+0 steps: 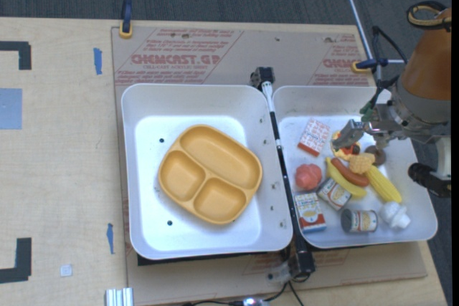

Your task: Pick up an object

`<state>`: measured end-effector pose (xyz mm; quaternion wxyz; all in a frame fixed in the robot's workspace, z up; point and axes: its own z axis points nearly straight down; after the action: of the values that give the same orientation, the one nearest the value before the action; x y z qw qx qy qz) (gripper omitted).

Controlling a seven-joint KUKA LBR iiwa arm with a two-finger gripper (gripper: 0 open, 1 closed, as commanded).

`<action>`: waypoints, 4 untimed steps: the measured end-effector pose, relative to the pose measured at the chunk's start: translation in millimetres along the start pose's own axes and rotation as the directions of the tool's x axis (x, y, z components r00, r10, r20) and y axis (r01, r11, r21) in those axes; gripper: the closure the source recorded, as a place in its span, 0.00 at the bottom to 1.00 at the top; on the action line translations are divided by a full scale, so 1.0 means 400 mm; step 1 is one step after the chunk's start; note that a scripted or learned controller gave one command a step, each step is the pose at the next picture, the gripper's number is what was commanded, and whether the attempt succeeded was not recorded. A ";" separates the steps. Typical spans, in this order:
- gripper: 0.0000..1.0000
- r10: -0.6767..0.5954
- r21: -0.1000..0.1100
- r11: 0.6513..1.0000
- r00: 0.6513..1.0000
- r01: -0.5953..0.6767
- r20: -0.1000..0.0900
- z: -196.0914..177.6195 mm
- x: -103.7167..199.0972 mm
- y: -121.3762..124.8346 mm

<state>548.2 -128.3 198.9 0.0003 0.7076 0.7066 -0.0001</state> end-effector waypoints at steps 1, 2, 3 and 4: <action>0.00 -0.002 -0.003 1.000 1.000 0.002 -0.001 0.282 0.060 0.047; 0.00 0.000 -0.002 1.000 1.000 0.000 -0.001 0.282 0.080 -0.021; 0.00 -0.001 -0.004 1.000 1.000 0.001 0.000 0.282 0.086 -0.079; 0.00 0.000 -0.002 1.000 1.000 0.000 0.001 0.282 0.089 -0.070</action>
<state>520.3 -92.7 85.9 0.0014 0.7076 0.7067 0.0004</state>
